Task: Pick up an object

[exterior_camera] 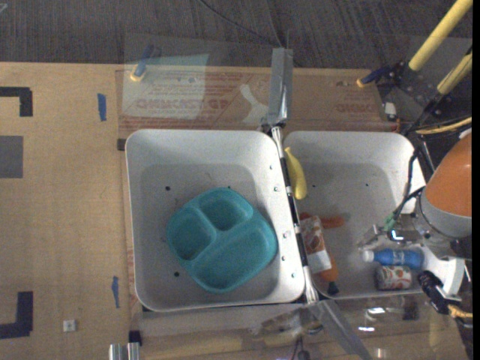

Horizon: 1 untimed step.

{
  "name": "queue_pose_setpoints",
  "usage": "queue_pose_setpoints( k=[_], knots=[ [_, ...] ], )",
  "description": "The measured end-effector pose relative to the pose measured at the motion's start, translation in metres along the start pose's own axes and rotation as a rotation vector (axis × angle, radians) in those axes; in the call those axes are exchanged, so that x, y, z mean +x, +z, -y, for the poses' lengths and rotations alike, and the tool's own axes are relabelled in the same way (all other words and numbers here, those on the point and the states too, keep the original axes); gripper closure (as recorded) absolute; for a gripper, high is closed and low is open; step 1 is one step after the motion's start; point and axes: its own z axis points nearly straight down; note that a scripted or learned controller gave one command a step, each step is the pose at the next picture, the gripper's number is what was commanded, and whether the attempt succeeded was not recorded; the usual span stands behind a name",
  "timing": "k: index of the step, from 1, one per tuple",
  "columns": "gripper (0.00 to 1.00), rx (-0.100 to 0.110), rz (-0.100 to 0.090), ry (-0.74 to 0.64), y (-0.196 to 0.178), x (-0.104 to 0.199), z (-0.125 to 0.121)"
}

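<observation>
On the bench's right white bin, the gripper is seen low at the right wall, finger state not discernible, a blue bottle lying crosswise just beneath it.

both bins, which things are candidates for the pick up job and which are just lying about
For the job: teal divided plastic plate; yellow banana; orange-capped bottle; blue plastic bottle; small printed can; gripper.

Lying about: blue tape strips; black cable; clear sheet.

Teal tray in left bin
</observation>
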Motion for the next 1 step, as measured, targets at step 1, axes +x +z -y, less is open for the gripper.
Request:
queue_pose_setpoints(
  k=[1],
  knots=[
    [0.0,-0.012,0.006,-0.046,0.0056,0.0325,0.0]
  ],
)
